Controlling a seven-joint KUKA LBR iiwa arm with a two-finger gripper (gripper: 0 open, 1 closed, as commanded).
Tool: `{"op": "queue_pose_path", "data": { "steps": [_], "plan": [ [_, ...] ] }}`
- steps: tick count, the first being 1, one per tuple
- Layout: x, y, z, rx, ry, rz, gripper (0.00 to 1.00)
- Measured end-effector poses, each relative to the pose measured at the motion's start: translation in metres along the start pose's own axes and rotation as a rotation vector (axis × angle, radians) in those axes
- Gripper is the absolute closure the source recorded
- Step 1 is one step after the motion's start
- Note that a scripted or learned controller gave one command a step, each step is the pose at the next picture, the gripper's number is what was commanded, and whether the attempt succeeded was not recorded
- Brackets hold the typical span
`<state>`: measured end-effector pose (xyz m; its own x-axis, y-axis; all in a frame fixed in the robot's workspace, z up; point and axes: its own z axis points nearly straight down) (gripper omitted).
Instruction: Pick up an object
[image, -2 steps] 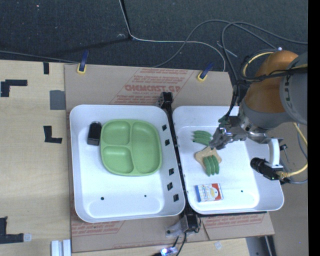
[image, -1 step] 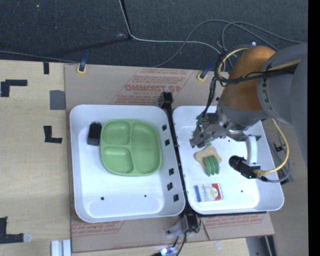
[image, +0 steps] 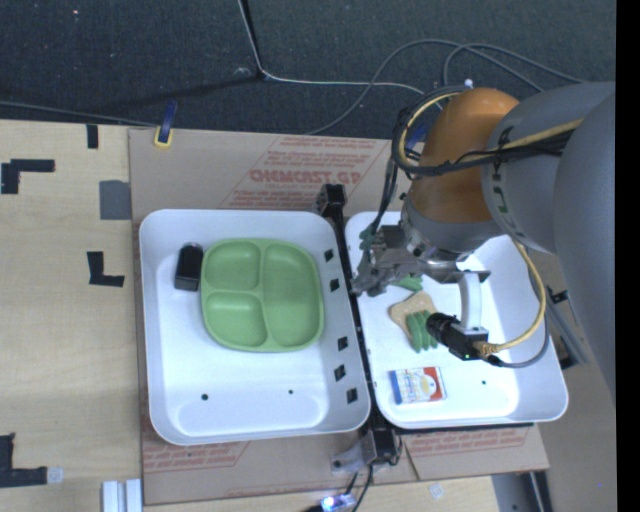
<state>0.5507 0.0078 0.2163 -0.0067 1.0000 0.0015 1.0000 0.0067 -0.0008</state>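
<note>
One green plate (image: 262, 295), one black block (image: 188, 267) (left bin (image: 160, 330)), one card (image: 416, 385)

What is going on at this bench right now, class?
A grey robot arm with an orange band reaches in from the right and hangs its claw low over the right bin, near the wall it shares with the left bin. In the right bin lie a beige and green brush-like object and a small printed card box. The left bin holds a green divided plate with a small black block beside it. Nothing can be seen in the claw.
</note>
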Motion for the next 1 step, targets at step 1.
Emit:
{"op": "queue_pose_path", "data": {
  "steps": [1],
  "plan": [
    [0.0478, -0.0039, 0.0048, 0.002, -0.001, 0.001, 1.00]
  ]
}}
